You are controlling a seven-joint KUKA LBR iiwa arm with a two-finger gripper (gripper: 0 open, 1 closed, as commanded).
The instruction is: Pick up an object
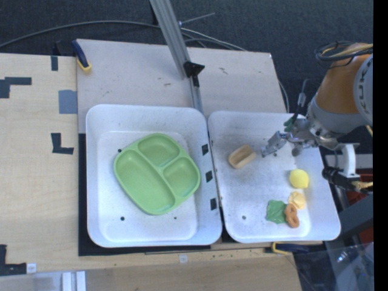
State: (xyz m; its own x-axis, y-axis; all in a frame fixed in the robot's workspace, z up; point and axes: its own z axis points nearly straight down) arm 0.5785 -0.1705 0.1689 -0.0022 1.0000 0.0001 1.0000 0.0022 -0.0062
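Hovering over the upper part of the right-hand shallow white plastic bin (254, 223), the metal two-finger gripper (274, 144) pointed toward the bin's middle; I could not tell whether it was released or clenched, and nothing showed in its grasp. Behind it rose the grey arm with its orange band (339, 90), smooth and rounded. Just beside the gripper's tip, apart from it, lay a small tan block with rounded corners (242, 157), matte like wood or bread, tilted on the speckled bin floor. Further off, toward the bin's near right corner, sat a glossy yellow lemon-shaped ball (298, 178), a pale yellow lump (297, 199), an orange pretzel-like twist (291, 216) and a crinkled green leafy piece (276, 211), the last three clustered together. In the left white bin (97, 162) rested a smooth light-green plastic tray with three compartments (156, 173), set askew.
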